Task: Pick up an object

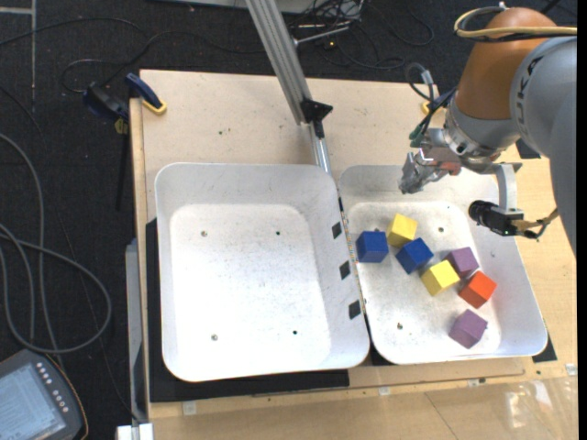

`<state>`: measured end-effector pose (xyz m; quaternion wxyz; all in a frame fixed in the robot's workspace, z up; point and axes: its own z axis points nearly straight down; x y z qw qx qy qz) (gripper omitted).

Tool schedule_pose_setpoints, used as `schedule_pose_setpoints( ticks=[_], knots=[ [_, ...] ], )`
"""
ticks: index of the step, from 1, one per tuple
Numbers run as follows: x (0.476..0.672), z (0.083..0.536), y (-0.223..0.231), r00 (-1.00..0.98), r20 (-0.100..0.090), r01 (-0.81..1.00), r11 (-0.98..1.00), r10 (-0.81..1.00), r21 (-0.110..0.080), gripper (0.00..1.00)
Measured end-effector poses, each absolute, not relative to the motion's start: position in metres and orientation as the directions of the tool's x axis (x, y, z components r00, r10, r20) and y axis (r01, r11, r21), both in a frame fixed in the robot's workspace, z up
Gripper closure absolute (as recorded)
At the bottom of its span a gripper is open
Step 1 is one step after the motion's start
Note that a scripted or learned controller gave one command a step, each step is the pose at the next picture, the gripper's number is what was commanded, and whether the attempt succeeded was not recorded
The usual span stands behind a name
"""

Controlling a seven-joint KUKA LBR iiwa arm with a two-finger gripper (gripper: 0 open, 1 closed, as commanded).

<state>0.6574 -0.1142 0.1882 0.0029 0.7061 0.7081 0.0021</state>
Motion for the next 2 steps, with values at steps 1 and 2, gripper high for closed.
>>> schedule_pose_setpoints(
  ticks=[1,2],
  knots=[
    [0.659,0.234,-0.114,-0.003,-0.002,1.000,0.003,1.000,0.007,1.00],
    [0.645,0.227,-0.062,-0.007,0.002,1.000,0.007,1.000,-0.001,1.00]
  ],
)
